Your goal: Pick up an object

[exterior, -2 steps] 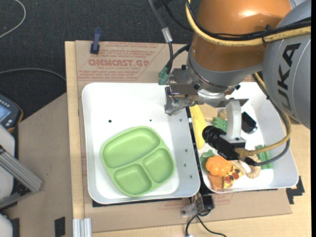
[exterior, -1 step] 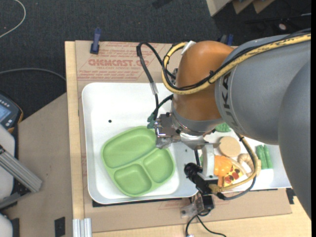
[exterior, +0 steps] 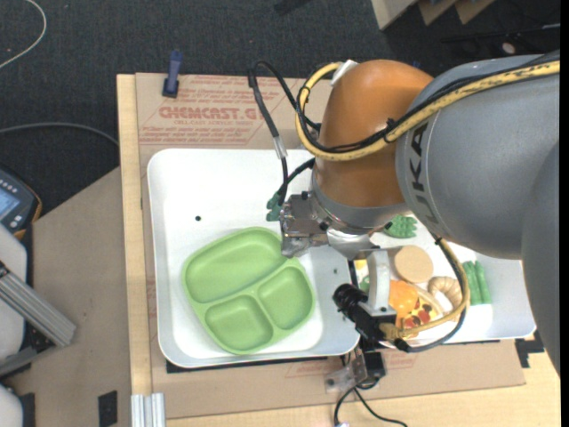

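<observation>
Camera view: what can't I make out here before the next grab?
All in the camera view:
Right bin: mostly covered by the arm.
Toys beside the tan disc: overlapped by cables, shapes unclear.
Green plate: far right rim hidden under the wrist.
Blue thing on the bench: too small to name.

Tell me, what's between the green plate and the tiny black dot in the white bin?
Nothing. In the camera view, only bare white floor lies between the green plate and the tiny black dot in the left bin.
</observation>
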Controlling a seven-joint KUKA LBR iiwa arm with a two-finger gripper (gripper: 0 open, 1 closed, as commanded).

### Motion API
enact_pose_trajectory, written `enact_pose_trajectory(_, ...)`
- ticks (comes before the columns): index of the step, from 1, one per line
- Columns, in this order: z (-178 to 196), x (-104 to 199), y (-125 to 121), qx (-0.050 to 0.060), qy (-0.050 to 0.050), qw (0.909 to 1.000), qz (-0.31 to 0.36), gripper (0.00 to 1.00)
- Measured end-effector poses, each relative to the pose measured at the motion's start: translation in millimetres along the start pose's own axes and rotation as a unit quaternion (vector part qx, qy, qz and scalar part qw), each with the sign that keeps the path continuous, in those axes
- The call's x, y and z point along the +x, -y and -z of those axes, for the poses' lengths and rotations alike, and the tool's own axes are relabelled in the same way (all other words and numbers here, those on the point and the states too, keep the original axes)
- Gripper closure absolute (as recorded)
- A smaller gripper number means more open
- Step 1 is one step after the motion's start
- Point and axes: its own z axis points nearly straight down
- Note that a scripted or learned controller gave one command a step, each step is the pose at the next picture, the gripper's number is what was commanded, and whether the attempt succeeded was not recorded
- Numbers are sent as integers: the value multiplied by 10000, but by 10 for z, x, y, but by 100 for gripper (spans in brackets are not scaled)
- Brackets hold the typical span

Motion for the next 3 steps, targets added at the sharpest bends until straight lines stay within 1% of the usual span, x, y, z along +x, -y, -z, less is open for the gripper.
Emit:
enact_pose_trajectory(1,75,-920,-397,-18,24,10000,-45,100)
enact_pose_trajectory(2,1367,-1104,-169,-67,-3,10000,0,100)
enact_pose_trajectory(3,324,-1677,16,64,11,10000,-38,100)
